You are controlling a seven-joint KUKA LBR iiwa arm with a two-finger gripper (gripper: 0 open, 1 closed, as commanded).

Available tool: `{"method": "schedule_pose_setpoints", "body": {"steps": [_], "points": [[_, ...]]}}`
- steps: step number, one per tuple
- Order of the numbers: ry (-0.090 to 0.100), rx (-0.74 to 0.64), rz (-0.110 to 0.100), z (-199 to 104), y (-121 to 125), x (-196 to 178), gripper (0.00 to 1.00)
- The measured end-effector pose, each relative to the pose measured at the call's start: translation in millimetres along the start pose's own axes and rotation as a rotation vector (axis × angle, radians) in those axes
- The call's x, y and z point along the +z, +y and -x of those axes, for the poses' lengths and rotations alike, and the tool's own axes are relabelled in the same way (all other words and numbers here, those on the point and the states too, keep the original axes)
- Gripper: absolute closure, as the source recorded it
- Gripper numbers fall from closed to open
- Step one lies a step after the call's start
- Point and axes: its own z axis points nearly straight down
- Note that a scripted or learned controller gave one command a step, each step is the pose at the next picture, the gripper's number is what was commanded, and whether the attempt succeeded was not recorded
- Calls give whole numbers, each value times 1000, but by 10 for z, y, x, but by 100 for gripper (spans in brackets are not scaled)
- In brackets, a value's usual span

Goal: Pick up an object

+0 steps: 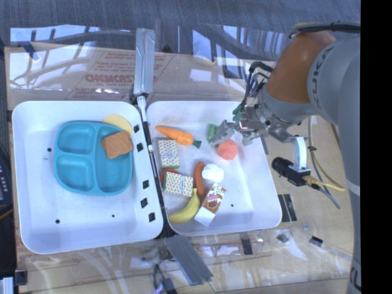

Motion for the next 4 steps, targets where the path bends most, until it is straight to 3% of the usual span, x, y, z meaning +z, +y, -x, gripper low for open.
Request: {"method": "schedule_pose_setpoints", "body": {"steps": [1,2,3,4], "points": [[0,-188,-1,-416,-12,64,0],[0,-235,-1,-272,-162,1178,0],[-1,-237,-2,-269,-160,1081,100],[-2,-276,7,-953,386,-393,100]]}}
